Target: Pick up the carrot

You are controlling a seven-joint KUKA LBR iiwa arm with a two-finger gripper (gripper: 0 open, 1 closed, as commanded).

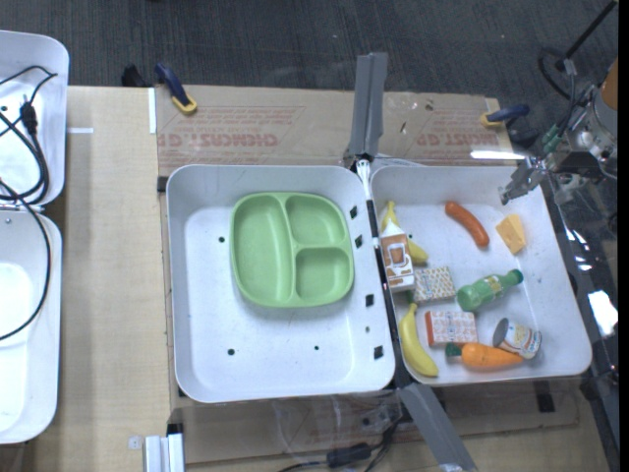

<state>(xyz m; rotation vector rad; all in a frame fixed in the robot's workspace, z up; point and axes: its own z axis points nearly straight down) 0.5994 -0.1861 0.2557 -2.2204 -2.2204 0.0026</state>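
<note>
The carrot (pixel 488 356) lies at the right bin's (pixel 560 264) near edge, long axis across the view, tip pointing right. The hand (pixel 521 180) hovers over the far right corner, well apart; its grip cannot be told.

In the right bin (pixel 570 293) we see the carrot (pixel 488 357) hemmed in against the near wall, with the small can (pixel 517 338) touching it behind, the red-and-white box (pixel 451 326) just to its left and the big banana (pixel 415 342) beyond that. We find open floor mainly along the bin's right side, between the cheese wedge (pixel 510 233) and the can, while the green bottle (pixel 487 290) and sausage (pixel 467 223) block the middle. In the left bin (pixel 187 293) we see room all around the green divided plate (pixel 292 249).
</note>
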